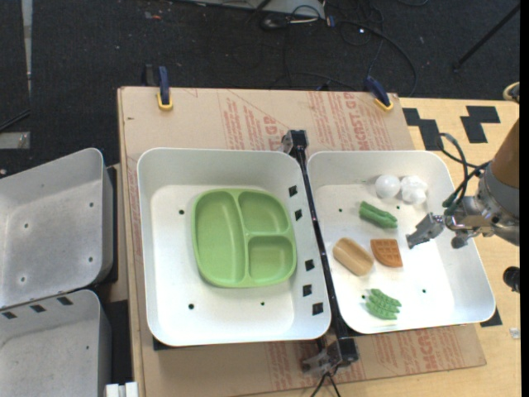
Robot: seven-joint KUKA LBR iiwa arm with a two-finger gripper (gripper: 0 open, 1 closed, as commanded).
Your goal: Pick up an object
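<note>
- Camera view: two shallow white bins sit side by side on a cardboard-covered bench; the left bin (165,222) holds a green divided plate (245,238), lying flat near its middle.
- The right bin (463,300) holds all the small things, and the waffle (386,253), a small orange-brown square, lies near its middle; I place the rest from it.
- Just to the left of the waffle, nearly touching, lies a tan bread roll (353,256), set at a slant.
- Above the waffle and slightly left lies a green pickle-like piece (378,215), apart from it.
- Further up, toward the bin's far wall, two white round objects (401,188) sit touching one another.
- Below the waffle, near the bin's near wall, lies a bunch of green pea pods (382,303), apart from it.
- The gripper (424,231) is just right of the waffle and slightly above it, close by but holding none of the objects; nothing shows between its fingers.
- Whether it is spread or pressed together I cannot tell, as its tip is small and dark.
- The grey arm (504,193) comes in from the right, over the bin's right wall.
</note>
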